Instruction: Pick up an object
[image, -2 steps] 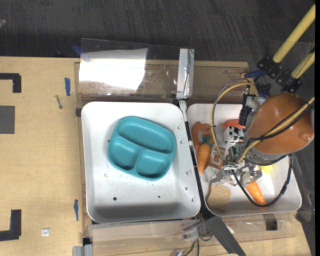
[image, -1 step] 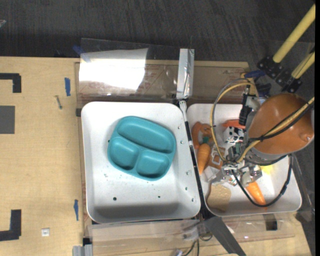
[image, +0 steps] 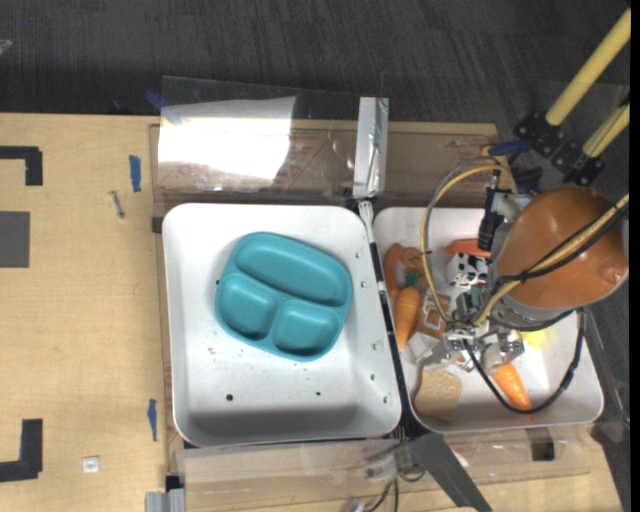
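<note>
Tan bench (image: 70, 330) under two white bins, dark carpet along the frame's top. Teal divided plate (image: 283, 293) in left bin (image: 190, 240). Claw (image: 478, 342) low in right bin (image: 575, 400); opening impossible to tell.

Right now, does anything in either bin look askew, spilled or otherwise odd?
Nothing looks spilled or broken. The teal divided plate lies at a slant in the left bin. In the right bin, carrot-like orange pieces and a tan slice sit jumbled under the arm.

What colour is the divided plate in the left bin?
Teal, seen in the camera view: the divided plate.
</note>
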